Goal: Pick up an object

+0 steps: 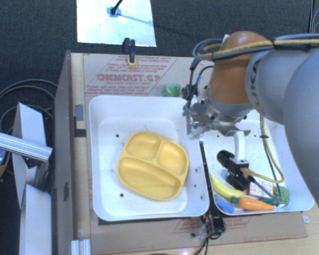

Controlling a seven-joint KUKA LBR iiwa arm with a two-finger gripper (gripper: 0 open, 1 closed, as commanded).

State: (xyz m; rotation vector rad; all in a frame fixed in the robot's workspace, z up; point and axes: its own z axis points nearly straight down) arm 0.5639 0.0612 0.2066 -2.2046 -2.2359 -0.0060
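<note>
A curved yellow banana (226,187) is lying beside an orange carrot (257,204); the hand (198,127) is hanging up-left of the banana, state unclear.

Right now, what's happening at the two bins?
The KUKA arm reaches in from the right. Its gripper is at the far end of the right bin, close to the wall shared with the left bin. I can't see it holding anything. A banana, a carrot and a green piece lie at the right bin's near end. The left bin holds a yellow divided tray.
</note>
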